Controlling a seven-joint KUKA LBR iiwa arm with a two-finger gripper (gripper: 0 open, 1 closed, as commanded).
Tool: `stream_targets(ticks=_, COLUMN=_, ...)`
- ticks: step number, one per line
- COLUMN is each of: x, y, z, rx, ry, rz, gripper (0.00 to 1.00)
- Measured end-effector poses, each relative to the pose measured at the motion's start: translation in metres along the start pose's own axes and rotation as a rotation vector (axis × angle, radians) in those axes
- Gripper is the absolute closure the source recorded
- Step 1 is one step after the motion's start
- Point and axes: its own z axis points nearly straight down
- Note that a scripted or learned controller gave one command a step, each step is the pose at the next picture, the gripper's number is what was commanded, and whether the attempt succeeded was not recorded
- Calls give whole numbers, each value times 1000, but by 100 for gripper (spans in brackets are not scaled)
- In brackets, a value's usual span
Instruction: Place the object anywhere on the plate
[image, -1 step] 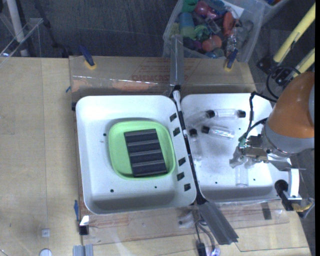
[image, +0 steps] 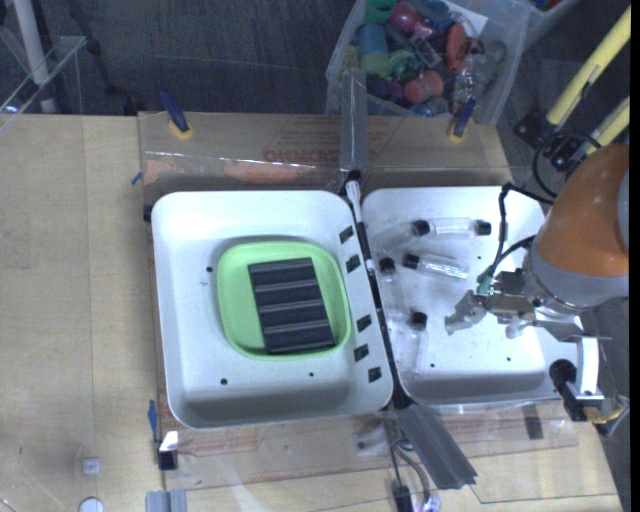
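A light green plate lies in the left bin. On it rests a black ridged rectangular object that covers most of the plate's middle. My gripper hangs low over the right bin, near its centre and well to the right of the plate. Its tip points left, toward the divider between the bins. I see nothing clearly held in it.
In the right bin lie clear tubes with black caps and a small black piece just left of the gripper. A row of black clips runs along the divider. A box of colourful toys stands behind the bins.
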Motion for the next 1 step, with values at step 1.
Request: stream_targets(ticks=1, x=-52, y=-9, z=-63, rx=0, ry=-2, rz=5, gripper=0)
